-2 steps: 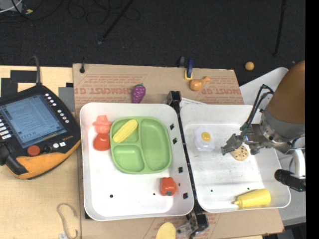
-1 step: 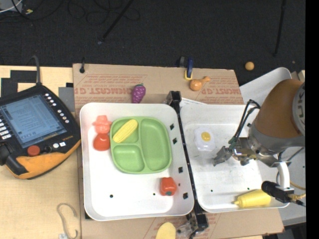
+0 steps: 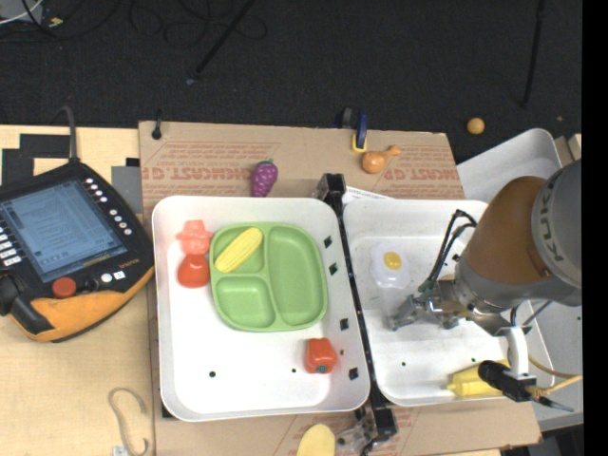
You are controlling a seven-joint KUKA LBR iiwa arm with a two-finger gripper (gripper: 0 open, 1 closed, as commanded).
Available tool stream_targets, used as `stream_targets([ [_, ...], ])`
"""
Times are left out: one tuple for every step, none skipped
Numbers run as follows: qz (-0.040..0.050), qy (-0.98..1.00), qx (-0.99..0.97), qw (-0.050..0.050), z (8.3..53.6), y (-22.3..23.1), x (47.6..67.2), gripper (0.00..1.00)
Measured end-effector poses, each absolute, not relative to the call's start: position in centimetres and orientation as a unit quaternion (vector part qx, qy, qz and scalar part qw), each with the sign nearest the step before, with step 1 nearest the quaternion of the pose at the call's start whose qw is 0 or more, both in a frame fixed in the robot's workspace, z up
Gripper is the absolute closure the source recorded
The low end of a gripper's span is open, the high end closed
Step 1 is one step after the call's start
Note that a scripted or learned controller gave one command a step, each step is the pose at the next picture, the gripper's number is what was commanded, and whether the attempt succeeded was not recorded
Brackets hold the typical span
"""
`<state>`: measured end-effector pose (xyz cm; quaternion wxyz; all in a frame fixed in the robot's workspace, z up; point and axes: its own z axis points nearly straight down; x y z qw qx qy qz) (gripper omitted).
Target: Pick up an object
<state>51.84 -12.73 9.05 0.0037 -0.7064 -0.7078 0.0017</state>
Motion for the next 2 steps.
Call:
stream_targets([
  [0.001, -0.705, -0.709, 0.003, 10.3, -13.0, 51.9, 1.0],
  [-0.0006, -0.705, -0.709, -0.001, 16.2, -13.3, 51.1, 1.0],
])
